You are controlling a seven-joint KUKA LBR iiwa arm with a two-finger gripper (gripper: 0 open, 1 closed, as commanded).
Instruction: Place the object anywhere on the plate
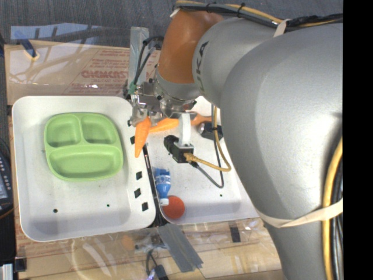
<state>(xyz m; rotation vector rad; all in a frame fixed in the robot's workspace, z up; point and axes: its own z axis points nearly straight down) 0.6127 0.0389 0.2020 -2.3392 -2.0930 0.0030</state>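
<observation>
L bin [35, 214], shallow white plastic w/ rounded corners, lies to view-left of the end effector [141, 114]. It holds a glossy green plate [84, 163], rounded-square, 3 compartments. R bin [201, 197], same make, sits below & right of the end effector. It holds a blue-and-white item [162, 182] & a round red-orange ball [173, 207], just beside each other, well below the end effector. The orange object [141, 137], smooth, tapered, carrot-shaped, is right at the end effector's tip, over the rim between the bins, apart from the plate. Whether the end effector is clenched on it or released: can't tell.
</observation>
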